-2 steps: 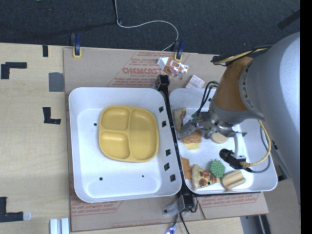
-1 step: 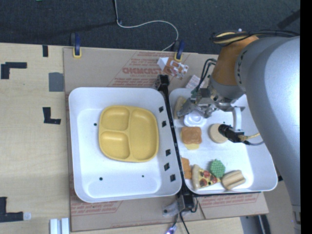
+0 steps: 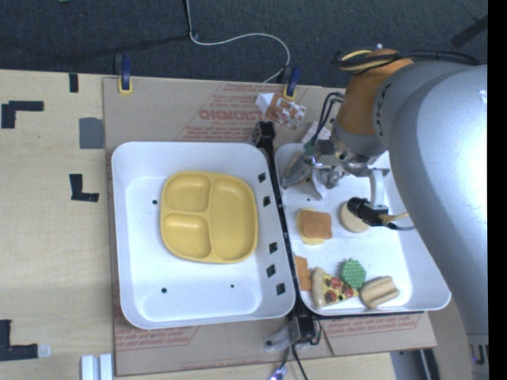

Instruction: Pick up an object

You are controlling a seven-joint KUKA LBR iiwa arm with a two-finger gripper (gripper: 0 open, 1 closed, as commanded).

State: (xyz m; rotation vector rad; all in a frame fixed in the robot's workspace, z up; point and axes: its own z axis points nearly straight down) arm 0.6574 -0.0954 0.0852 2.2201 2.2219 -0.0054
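Gripper (image 3: 317, 169) positioned over far end of right bin (image 3: 424, 291).
Finger state cannot be determined; toast slice (image 3: 314, 226) lies just nearer.

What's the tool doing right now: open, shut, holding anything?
Tool: cannot be told; it sits low over the far end of the right bin, with nothing seen in its grip. The toy foods lie apart from it.

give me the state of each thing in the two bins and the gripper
yellow divided plate: flat, upright, in left bin
toast slice: flat, in right bin
pizza slice: flat, near front wall
green piece: beside the pizza slice
bread roll: on its side
gripper: low over right bin
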